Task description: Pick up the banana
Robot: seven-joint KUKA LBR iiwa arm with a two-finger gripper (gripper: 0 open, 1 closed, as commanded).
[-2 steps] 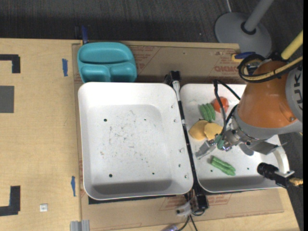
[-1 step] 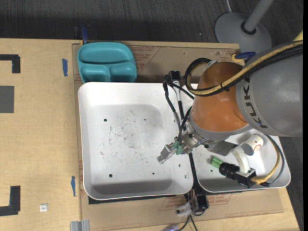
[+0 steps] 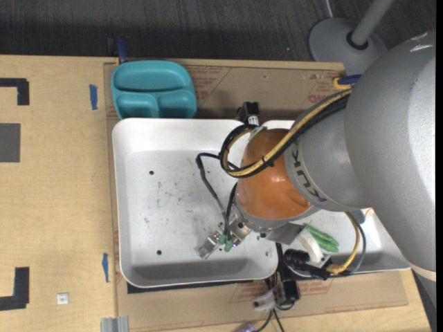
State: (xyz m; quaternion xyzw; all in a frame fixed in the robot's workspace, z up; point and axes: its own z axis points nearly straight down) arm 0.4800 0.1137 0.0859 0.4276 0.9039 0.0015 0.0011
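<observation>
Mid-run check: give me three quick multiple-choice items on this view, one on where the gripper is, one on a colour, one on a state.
1. Where is the gripper?
A. Low in the left bin, near its front wall
B. Over the teal tray
C. Outside both bins

2. What colour is the divided tray behind the left bin?
A. Red
B. Teal
C. Yellow

3. How does the tray stand relative to the bin?
A. Inside it
B. Outside it, against its back rim
C. Stacked under it

Answers: 1 A, the fingertips sit by the front wall. 2 B, plainly teal. 3 B, it lies on the cardboard behind the rim.

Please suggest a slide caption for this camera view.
Arm reaching over the left bin, gripper low near its front edge; teal tray behind.
</observation>
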